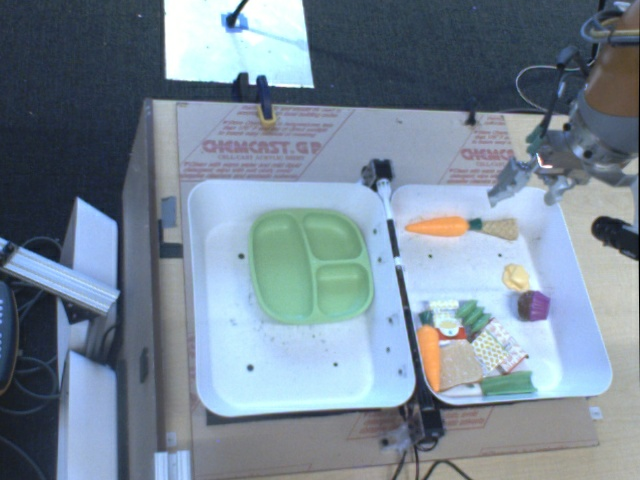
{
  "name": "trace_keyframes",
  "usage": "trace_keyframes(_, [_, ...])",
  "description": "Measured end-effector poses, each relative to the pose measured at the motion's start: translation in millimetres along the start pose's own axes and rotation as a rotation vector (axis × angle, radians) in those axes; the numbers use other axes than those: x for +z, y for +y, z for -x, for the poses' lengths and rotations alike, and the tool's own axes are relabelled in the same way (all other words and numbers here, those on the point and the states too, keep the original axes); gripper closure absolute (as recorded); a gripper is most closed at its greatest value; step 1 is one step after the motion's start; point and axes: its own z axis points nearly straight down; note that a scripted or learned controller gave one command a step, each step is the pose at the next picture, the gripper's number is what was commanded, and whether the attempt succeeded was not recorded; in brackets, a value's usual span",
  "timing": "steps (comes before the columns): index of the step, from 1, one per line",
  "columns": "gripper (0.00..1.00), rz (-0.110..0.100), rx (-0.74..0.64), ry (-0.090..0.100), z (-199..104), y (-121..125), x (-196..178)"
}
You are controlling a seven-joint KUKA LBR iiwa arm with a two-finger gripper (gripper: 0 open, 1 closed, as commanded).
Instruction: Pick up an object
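Because the toys are all gathered in the right bin [590,353], the gripper [528,181] hangs over that bin's far right corner, clear of its rim and above everything in it, its two fingers spread wide with nothing between them. The nearest candidate is the toy carrot [437,227], lying flat along the far wall with its tan leafy end [500,229] pointing toward the arm; I judge it the likeliest target, since it sits apart from the rest. A pale yellow piece [515,276] and a purple piece [533,305] touch near the right wall. A packed heap in the near corner, with a second carrot [429,355] and a brown slice [460,365], would be harder to grasp cleanly. The left bin [225,368] holds a green divided plate [310,266]
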Motion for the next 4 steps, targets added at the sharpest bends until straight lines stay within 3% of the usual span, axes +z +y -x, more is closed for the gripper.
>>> trace_keyframes(1, [0.00,0.004,0.001,-0.002,52.8,37.9,174.6])
trace_keyframes(2, [0.00,-0.015,-0.003,0.006,61.8,48.0,183.2])
trace_keyframes(3, [0.00,-0.016,-0.003,0.008,66.2,47.9,183.9])
trace_keyframes(4, [1.00,-0.023,-0.007,0.009,66.4,47.1,173.6])
